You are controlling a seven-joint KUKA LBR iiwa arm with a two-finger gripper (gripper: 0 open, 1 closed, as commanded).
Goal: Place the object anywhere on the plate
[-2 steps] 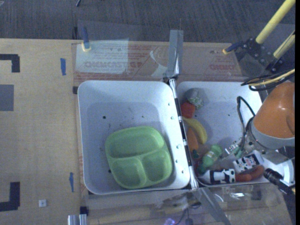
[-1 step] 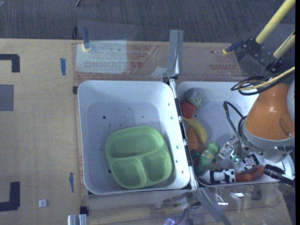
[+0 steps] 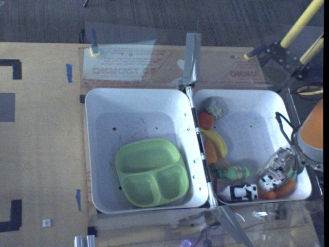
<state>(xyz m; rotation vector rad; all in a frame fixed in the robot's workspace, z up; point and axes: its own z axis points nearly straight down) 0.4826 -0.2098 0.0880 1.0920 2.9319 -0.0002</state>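
One claw, low in the right bin near its right wall, close to the front right corner. Can't tell how the claw is set, too much clutter and blur at the tip. Orange band of the arm sits just up and right of the claw at the frame edge.

Right under and just in front of the claw: small white toy with dark and red marks, touching or nearly touching the tip, can't tell which. Orange curved piece lies just beyond that, against the bin's front wall.

Left of the claw, along the front wall: black-and-white toy. Just above it a green toy, lying flat.

Further left, against the divider side: yellow banana, an orange carrot-like piece beside it, a red piece above, and a grey lumpy ball at the far corner. Which of these is the task object, can't tell; all are in the right bin, none on the plate.

Well left of the claw, across the divider: left bin with the green plate, three compartments, sitting toward the front of that bin.
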